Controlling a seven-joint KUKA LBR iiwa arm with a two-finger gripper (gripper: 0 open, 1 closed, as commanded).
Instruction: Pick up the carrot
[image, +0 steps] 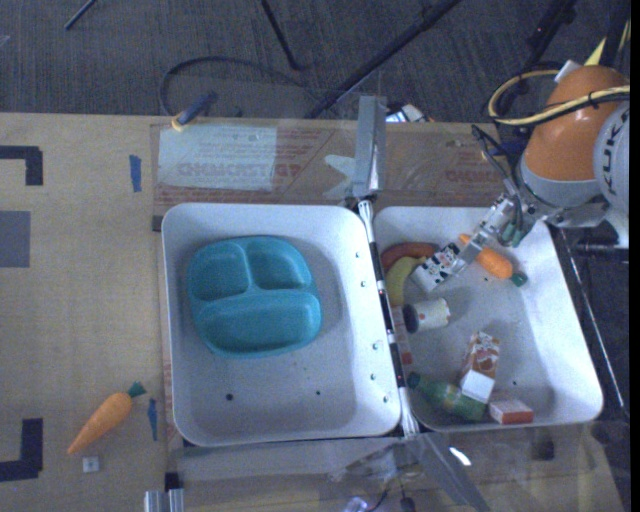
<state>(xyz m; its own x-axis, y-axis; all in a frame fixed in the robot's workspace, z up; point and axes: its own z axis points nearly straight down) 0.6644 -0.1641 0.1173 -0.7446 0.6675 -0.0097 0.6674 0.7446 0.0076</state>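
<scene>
Camera view: fingers low in the right bin, just beside the carrot that lies below them, apparently poised for grasping, though their opening cannot be told; a second carrot lies far left on the bench.

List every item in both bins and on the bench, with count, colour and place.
divided tray: 1, teal, left bin
carrot: 1, orange, right bin, by the gripper
second carrot: 1, orange with green top, on the bench left of the bins
banana: 1, yellow, right bin, near the divider
bottle: 1, green, right bin, front
cartons: 2, white and orange-red, right bin, front
gripper: 1, over the right bin
arm: 1, grey with orange band, right
</scene>
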